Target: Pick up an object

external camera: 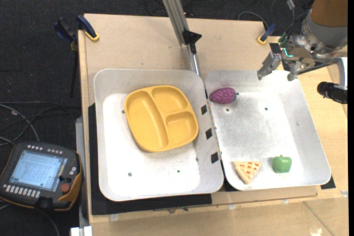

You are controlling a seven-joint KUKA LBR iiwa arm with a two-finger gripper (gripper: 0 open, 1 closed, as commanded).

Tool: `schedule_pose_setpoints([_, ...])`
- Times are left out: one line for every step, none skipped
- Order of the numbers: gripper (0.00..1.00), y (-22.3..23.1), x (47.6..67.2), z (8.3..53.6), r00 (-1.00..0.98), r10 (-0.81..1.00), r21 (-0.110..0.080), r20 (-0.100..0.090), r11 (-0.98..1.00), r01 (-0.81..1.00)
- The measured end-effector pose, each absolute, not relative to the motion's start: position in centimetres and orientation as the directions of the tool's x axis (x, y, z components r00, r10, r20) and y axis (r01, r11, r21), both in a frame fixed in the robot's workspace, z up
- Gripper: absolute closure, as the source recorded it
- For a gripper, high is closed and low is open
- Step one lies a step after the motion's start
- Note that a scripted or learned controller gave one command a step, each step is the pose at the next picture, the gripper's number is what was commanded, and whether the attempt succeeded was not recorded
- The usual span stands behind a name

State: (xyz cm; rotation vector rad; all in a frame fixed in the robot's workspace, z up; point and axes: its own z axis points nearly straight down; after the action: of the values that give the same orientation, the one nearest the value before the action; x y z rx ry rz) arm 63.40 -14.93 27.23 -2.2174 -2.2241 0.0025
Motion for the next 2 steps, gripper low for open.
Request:
schedule_pose_setpoints([0.00,-14.6,63.2,20.8,0.000,1.000,-0.007,0.001,0.000,1.000])
schedule_pose_setpoints([0.00,-14.8,63.5,16.4,0.000,1.000,-0.005,0.000,0.000,1.000])
